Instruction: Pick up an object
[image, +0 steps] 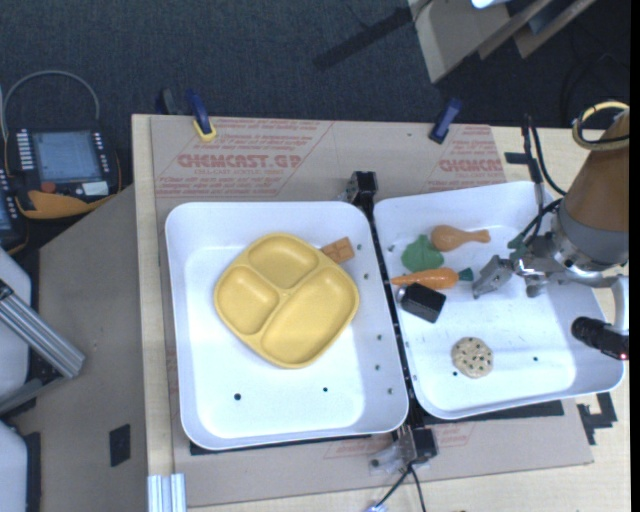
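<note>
Since our gripper (510, 275) seems open and empty, we see the carrot (424, 279) at nine o'clock, long axis pointing toward it.

Printed in faded red on the brown board (300, 150) under the bins: "CHEMCAST G.P" above the left bin, legible though the last letters blur. Repeated at the upper right (470, 165), upside down and only partly readable. Smaller lines around both too fine to make out. Handheld screen (62, 158) at left: unreadable.
</note>
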